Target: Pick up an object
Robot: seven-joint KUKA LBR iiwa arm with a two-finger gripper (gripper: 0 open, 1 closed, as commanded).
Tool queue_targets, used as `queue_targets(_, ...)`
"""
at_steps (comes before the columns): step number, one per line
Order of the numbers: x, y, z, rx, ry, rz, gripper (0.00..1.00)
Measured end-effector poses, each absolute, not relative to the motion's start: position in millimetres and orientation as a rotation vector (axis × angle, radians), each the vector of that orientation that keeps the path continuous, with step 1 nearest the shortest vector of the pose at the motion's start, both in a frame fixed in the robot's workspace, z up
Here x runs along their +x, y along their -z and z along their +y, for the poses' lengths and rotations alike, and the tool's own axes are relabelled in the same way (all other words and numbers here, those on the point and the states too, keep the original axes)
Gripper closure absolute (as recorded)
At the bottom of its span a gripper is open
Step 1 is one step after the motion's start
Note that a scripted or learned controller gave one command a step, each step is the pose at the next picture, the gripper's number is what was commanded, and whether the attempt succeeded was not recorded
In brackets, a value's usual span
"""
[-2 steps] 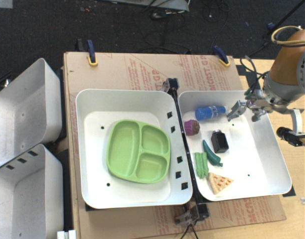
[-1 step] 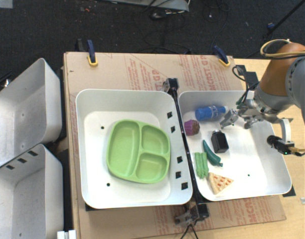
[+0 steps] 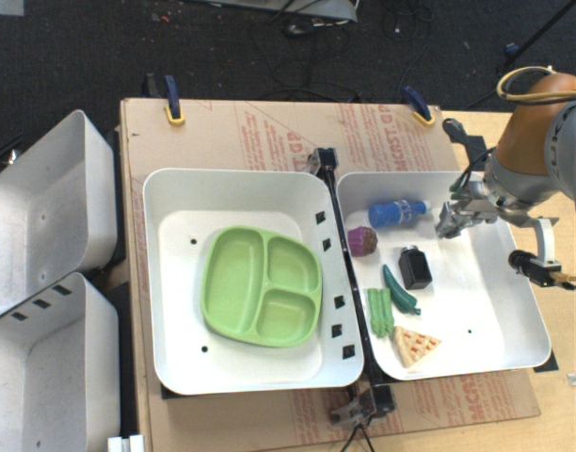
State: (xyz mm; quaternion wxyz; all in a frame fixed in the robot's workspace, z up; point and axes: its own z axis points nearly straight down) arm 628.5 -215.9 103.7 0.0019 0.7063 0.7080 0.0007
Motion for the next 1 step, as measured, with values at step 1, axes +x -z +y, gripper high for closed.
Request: queue_targets(1, 623.6, -148.9, -212.8, 2.217, -0.003, 2.220, 1.00)
